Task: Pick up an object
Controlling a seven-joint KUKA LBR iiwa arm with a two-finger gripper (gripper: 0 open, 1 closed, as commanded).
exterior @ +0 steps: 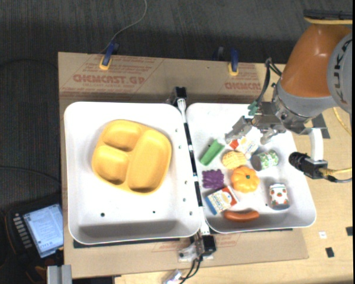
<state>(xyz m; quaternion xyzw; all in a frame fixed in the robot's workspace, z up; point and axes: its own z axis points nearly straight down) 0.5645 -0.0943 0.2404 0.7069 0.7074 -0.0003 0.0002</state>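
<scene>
The right bin (302, 218) holds several small toy foods. Among them are a green piece (211, 152), a yellow cob (234, 158), an orange pumpkin (245, 179), purple grapes (212, 178), a blue-and-white carton (220, 200), a brown sausage (241, 215), a white can (278, 195) and a grey-green can (265, 160). My gripper (250, 132) hangs over the bin's upper middle, open, its fingers spread just above a red-and-white packet (244, 142). Nothing sits between the fingers.
The left bin (83, 218) holds a large yellow divided tray (131, 154). A black ridge (189, 152) separates the two bins. Cardboard (106, 76) lies under both, held by clamps at the back. A black cable fitting (305, 163) hangs off the arm at the right.
</scene>
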